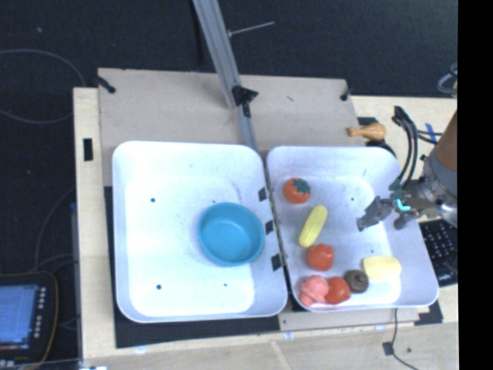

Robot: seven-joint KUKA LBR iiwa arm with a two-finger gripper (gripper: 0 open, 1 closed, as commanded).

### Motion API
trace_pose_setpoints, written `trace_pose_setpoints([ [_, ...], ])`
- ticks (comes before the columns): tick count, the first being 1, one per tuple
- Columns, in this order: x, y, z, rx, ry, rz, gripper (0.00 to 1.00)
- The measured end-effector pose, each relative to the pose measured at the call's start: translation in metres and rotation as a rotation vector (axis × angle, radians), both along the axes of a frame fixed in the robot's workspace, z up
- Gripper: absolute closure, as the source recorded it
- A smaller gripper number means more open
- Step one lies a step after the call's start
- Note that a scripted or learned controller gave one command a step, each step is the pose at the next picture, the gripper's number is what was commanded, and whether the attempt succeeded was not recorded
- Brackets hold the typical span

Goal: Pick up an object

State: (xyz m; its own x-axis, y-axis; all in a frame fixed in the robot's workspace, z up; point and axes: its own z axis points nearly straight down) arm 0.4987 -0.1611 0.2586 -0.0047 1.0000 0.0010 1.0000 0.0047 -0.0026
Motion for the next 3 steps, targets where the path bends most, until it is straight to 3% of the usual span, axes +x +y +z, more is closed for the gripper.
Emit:
trace_pose_setpoints([
  [1,0.001,0.000,0.002,-0.001,-0.005,0.000,0.00],
  [3,-0.002,0.006,-0.098,-0.002,0.003,-0.005,0.00],
])
